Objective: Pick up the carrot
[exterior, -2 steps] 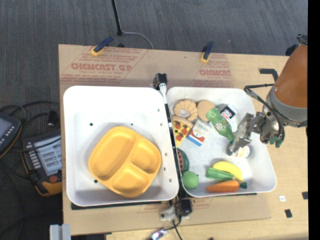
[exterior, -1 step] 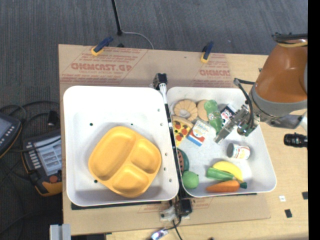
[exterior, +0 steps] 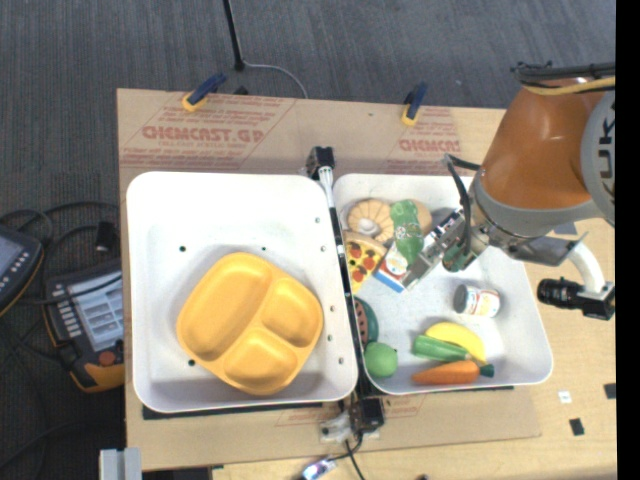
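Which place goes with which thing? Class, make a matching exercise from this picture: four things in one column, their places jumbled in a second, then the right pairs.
Things:
1. carrot
2. yellow tray
3. banana
4. claw

Places:
A. in the left bin
B. by the right bin's near edge
C. just behind the carrot
D. over the right bin's far half

Pairs: 1-B, 2-A, 3-C, 4-D

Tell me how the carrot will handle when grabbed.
The carrot looks like rigid, glossy toy plastic, so probably stiff, light and slippery. Its rounded, tapered body may roll or squirt out. It lies against the bin's front wall, crowding the claw.
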Motion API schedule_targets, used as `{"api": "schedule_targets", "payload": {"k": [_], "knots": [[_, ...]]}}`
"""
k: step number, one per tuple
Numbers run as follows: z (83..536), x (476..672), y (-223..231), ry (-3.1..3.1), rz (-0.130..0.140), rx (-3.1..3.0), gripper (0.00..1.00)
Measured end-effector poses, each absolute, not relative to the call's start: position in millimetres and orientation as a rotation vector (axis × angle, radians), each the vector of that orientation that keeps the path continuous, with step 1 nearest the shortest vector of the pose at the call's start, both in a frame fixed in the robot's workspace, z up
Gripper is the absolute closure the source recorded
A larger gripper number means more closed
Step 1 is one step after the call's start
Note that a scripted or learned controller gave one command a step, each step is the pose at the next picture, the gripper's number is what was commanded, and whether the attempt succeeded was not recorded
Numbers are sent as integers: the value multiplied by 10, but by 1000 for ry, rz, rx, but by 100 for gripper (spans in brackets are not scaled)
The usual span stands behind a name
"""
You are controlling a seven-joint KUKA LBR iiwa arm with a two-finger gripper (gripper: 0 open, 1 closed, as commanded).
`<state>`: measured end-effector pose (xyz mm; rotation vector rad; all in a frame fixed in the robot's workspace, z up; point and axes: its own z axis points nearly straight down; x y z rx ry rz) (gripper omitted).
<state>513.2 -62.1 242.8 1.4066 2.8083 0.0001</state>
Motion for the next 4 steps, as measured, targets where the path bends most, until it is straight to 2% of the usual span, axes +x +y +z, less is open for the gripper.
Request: {"api": "schedule_targets", "payload": {"k": [1, 2, 3, 4], "knots": [[2848, 4840, -501, 2602, 0, 1758, 100], [2843, 4836, -777, 2381, -2, 2048, 100], [2331, 4835, -454, 2030, -2, 2400, 100], [3139, 4839, -931, 2101, -2, 2334, 100]]}}
